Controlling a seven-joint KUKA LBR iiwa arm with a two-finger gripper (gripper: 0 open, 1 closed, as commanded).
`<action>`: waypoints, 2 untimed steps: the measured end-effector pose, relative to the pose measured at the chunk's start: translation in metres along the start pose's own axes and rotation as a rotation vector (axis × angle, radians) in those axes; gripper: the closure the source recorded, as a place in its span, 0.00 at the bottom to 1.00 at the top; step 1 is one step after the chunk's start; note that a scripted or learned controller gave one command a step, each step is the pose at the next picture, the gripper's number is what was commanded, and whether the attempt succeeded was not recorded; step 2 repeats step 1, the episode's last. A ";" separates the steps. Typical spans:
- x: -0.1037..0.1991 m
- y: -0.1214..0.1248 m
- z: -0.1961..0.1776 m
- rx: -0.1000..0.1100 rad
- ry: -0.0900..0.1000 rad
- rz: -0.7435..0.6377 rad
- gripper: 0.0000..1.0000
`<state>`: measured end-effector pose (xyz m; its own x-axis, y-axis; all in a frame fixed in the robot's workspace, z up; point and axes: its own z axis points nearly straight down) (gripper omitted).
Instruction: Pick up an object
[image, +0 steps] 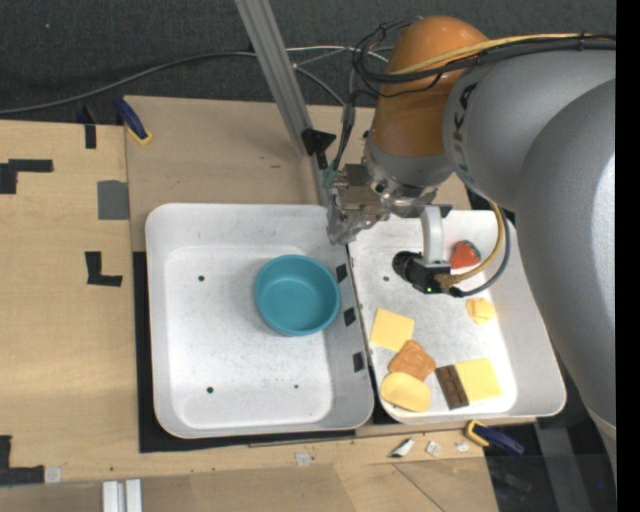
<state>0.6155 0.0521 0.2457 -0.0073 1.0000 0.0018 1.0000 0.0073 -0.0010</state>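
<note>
Toy food (410, 358) clusters in right bin (520, 400) | we judge pieces light, rigid, smooth (may slip); pinch the 1 orange chunk across its sides | gripper (350, 222) hangs over the bins' shared edge, grip state unclear | bowl (295, 293) in left bin (190, 400)

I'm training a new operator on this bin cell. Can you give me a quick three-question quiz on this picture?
1. True or false: the blue bowl sits in the left bin.
2. Which lies nearest the right bin's front edge: A) red object, B) yellow oval piece, C) pincer?
3. Fill in: the arm's band above the wrist is ____.

Key: 1 true; 2 B; 3 orange.
</note>
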 end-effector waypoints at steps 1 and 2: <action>0.047 -0.018 0.012 0.003 -0.002 0.001 1.00; 0.047 -0.018 0.012 0.003 -0.002 0.001 1.00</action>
